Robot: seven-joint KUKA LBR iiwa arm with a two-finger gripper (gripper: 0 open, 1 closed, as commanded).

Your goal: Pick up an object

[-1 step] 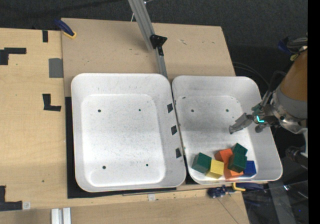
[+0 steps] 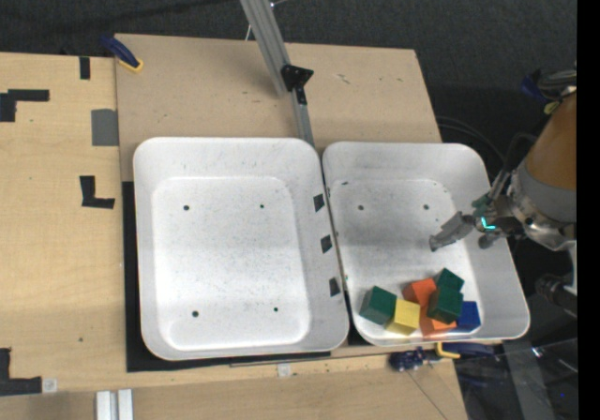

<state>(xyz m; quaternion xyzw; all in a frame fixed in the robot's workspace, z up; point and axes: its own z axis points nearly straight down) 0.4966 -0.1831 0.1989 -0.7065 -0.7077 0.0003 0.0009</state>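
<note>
Gripper (image 2: 457,229) over right bin (image 2: 394,174), jaws' state unclear, above a clump of green, yellow, orange and blue blocks (image 2: 424,304) at its near edge.

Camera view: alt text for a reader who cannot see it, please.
The grey arm's hand hangs over the right white bin, above a cluster of coloured blocks in that bin's near corner. The left white bin sits beside it.

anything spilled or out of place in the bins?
Nothing stands out. The blocks sit heaped in the right bin's near corner, none over the rim. The claw hovers above that bin, apart from the pile.
</note>
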